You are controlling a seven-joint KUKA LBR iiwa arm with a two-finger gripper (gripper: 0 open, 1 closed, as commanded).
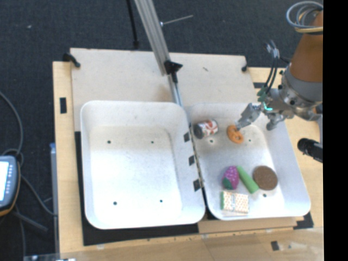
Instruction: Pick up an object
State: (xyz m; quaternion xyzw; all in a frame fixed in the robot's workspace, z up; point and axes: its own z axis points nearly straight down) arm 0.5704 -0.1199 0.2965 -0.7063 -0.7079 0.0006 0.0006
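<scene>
Seen from above at a slant, the grey arm with its orange band reached in over the right-hand shallow white bin (283,162), and its claw (260,116) hung above that bin's far side. Its two fingers stood apart, with nothing between them. Just beside and slightly below one fingertip lay a small orange ring-shaped toy (235,135), the likeliest thing to be picked. Further out from the claw, toward the divide between the bins, lay a small red-and-white can (207,128) on its side. Well apart from the claw, toward the near rim, sat a purple knobbly fruit-like toy (231,177), a green cylinder (248,180) touching it, a brown round disc (265,177) and a pale patterned flat packet (235,202).

The step in hand looked like the approach, before any grasp. The next move would call for centring the open fingers over the ring, descending, then closing.

Counted: six objects in the right bin, one of each; two bins on the bench (136,69), the left-hand white bin (136,156) beyond the can.
</scene>
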